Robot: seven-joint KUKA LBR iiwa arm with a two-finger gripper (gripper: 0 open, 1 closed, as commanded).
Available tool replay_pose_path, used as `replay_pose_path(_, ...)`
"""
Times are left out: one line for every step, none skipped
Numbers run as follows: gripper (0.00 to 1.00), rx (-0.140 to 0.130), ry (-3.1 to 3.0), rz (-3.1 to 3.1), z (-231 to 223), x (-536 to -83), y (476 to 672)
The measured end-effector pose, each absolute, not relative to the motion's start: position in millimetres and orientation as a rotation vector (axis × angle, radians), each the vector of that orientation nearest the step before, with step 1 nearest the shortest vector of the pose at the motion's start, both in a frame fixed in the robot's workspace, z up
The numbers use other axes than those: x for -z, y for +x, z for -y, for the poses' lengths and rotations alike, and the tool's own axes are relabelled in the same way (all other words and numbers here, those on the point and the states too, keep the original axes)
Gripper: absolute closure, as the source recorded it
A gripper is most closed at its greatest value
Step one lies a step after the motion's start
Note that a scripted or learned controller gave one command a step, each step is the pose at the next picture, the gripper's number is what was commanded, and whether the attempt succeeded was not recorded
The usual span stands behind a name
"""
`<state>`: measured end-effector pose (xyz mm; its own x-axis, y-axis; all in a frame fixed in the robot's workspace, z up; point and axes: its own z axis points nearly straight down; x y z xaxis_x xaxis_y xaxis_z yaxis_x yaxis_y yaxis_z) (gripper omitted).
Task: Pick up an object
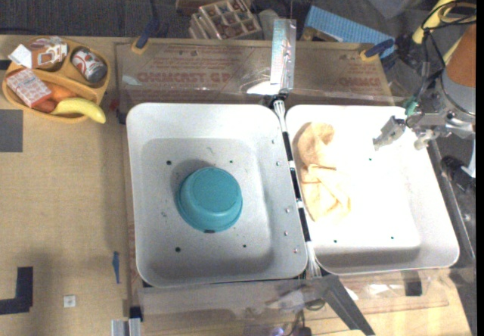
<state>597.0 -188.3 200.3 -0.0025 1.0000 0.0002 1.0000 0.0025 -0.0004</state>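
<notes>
Grey arm [461, 92] poises its pincer [402, 133], fingers apart, above right bin [431, 244]

No text could be read with certainty. The cardboard strip [227, 73] along the far edge of the worktop [60, 213] carried red printed letters, but they were too blurred to make out.

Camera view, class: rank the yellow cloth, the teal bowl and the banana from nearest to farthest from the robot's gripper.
Measured from the gripper, over the right bin's upper right part:
1. Yellow cloth, crumpled along the right bin's left side.
2. Teal bowl, upside down in the middle of the left bin.
3. Banana, on the tray at the bench's far left corner.
</notes>
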Motion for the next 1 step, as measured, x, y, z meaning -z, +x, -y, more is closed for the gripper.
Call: replay_pose_path(0.0,-0.001,-2.17,2.271,147.4,-135.9,575.4)
